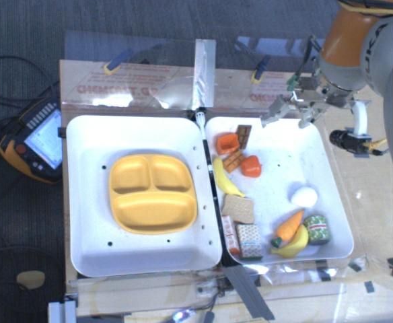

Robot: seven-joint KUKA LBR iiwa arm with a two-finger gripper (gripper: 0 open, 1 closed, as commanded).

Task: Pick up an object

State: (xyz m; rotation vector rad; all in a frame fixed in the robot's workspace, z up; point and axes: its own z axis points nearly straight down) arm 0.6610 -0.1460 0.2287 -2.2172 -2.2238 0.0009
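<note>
Gripper [289, 112] hangs at the far edge of the right bin [331, 180], fingers spread apart with nothing between them. By my reading the pick has not begun; this is the approach, with no object chosen yet.

Candidates all lie in that bin, nearer the camera than the gripper. Closest, to the gripper's left and just below it, sit an orange cup [227, 142], a brown block [243, 135], a waffle piece [232, 161] and a red pepper [251, 166], crowded together. A white egg [304, 196] lies alone on bare floor below the gripper, likely the easiest target: drop straight, close on it.

Further off, a carrot [289, 225] rests on a banana [293, 245] beside a green can [317, 228], so those would be awkward. Left bin holds a yellow tray [153, 194], well apart
</note>
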